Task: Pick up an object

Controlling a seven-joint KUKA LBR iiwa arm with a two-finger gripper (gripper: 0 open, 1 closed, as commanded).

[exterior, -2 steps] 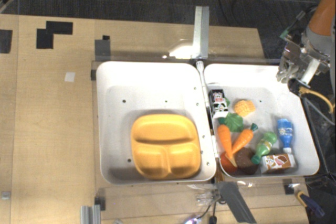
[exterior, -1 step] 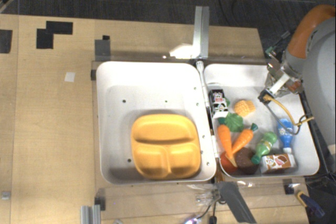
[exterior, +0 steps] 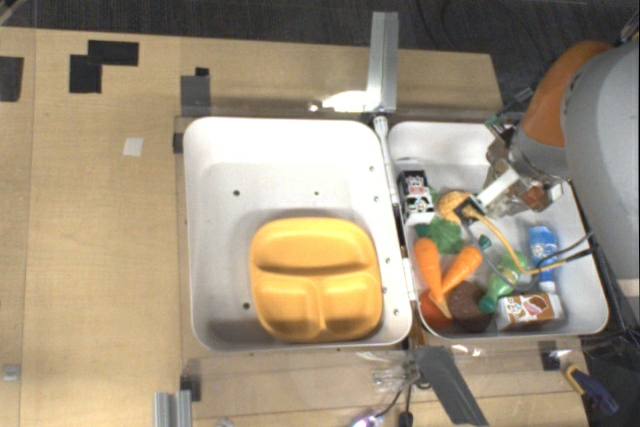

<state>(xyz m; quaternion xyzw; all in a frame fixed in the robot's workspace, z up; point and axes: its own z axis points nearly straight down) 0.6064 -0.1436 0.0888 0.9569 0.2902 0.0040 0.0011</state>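
low in the right bin (exterior: 590,315), nearest the viewer, a small carton (exterior: 528,309) lies beside a dark brown lump (exterior: 466,301) and a red piece (exterior: 436,311). two toy carrots (exterior: 428,263) lean over them, with green pieces (exterior: 447,235) at their tops and a blue bottle (exterior: 542,243) toward the right wall. no object has been singled out; any of these could serve, and all rest in the bin.

the gripper (exterior: 488,198) is low over the upper middle of the pile, just beside a small tan and yellow item (exterior: 455,204). whether it touches that item cannot be told. how the jaws stand cannot be told either; nothing is seen between them. a black and white box (exterior: 415,195) stands against the divider, near the gripper.

judgement: reach done, grasp unconfirmed, lift not yet done. the crowding suggests a neighbour may be nudged.

outward, the left bin (exterior: 215,165) holds a yellow divided tray (exterior: 316,277), face down as far as can be judged. the arm (exterior: 580,105) enters from the right of the bench (exterior: 90,245).
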